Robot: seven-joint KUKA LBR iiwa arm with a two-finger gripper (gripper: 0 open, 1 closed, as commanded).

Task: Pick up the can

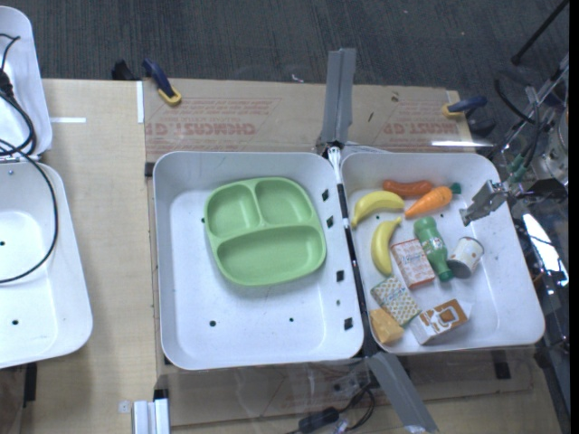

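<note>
A white can [467, 255] lies on its side in the right-hand bin [516, 319], just beside a green bottle [433, 248] and among bananas [378, 207], a carrot [428, 201] and small cartons [412, 262]. The gripper [478, 206] hangs above the bin's right rim, apart from the can; whether it is spread or closed cannot be told. A green divided plate [264, 231] sits in the left bin [176, 269].

One fixed camera is looking down at a slant from above the bench [109, 107], taking in both white bins: the left bin [172, 242] is sitting mid-frame, the right bin [516, 306] is lying toward the right edge, seen from moderate height
</note>
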